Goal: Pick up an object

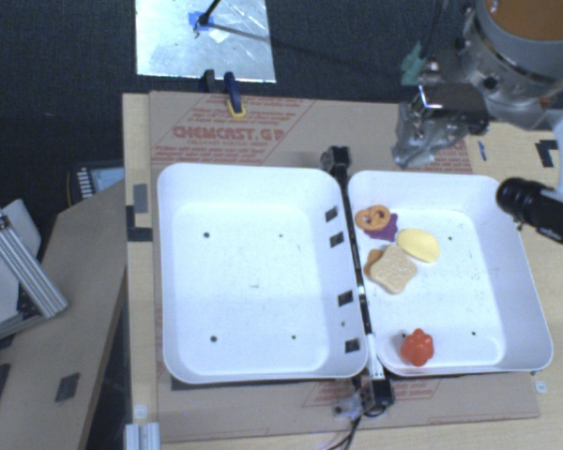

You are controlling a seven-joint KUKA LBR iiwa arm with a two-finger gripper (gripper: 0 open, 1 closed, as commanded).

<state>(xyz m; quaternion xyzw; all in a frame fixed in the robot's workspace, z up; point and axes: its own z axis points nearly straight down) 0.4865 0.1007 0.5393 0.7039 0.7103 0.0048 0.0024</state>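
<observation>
Camera view: right bin [507, 279] holds one pretzel [373, 218], one lemon [418, 246], one toast slice [393, 270], one red pepper [417, 347]; gripper [420, 143] above rim, grasp undeterminable.

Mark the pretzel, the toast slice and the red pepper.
pretzel [373, 218]: camera view, on its middle twist.
toast slice [393, 271]: camera view, centre of its face.
red pepper [417, 347]: camera view, its red body.
</observation>
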